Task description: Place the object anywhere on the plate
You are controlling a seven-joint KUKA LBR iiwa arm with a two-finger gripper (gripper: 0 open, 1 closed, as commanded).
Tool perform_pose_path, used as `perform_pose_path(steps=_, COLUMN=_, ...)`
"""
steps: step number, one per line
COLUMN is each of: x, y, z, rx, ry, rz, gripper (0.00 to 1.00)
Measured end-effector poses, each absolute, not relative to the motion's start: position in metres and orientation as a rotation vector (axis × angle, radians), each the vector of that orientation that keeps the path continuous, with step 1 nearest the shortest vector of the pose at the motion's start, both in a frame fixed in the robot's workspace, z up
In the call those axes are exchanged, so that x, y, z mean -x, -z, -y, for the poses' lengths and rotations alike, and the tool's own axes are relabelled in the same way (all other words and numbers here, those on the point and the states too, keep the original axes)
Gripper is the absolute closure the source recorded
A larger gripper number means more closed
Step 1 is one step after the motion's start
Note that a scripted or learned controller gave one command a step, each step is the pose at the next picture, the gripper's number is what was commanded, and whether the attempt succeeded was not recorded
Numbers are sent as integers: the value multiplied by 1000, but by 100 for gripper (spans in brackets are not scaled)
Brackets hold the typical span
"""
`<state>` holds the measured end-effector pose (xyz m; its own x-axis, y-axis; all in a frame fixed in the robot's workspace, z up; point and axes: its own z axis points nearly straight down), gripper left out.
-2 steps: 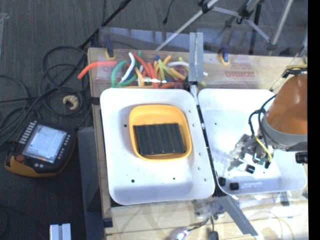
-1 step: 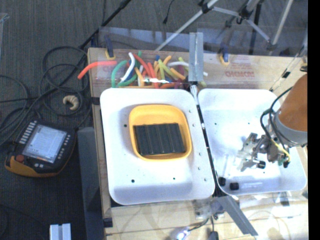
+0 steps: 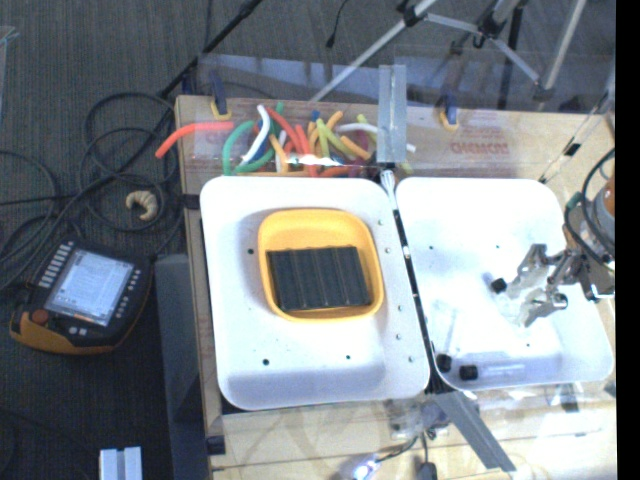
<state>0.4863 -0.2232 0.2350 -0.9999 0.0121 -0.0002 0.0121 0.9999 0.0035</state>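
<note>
A yellow plate (image 3: 320,230) lies in the left bin (image 3: 300,368), and a dark ribbed rectangular slab (image 3: 318,278) rests flat in its middle. Over the right bin (image 3: 470,218), near its right side, my gripper (image 3: 527,287) hangs with its metal fingers (image 3: 529,266) spread open and nothing between them. A small dark piece (image 3: 497,284) sits on the bin floor just left of the fingertips. At the right bin's front edge lies a pale pen-like object (image 3: 500,369) with a black cap (image 3: 467,371).
A ridge (image 3: 398,258) divides the two bins. Coloured tubes (image 3: 290,143) are piled behind the left bin, beside an upright metal post (image 3: 392,118). A teach pendant (image 3: 80,298) and cables lie on the floor at the left.
</note>
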Motion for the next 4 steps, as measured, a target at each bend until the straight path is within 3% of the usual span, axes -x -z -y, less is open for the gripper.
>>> perform_pose_path(steps=1, x=-485, y=-152, z=174, rx=431, ry=-8, rz=-3116, gripper=100)
perform_pose_path(steps=2, x=-497, y=-231, z=210, rx=619, ry=-8, rz=-3079, gripper=100)
perform_pose_path(steps=3, x=-498, y=-167, z=138, rx=1041, ry=-10, rz=-2967, gripper=100)
perform_pose_path(steps=4, x=-493, y=-186, z=84, rx=1240, ry=-8, rz=-2888, gripper=100)
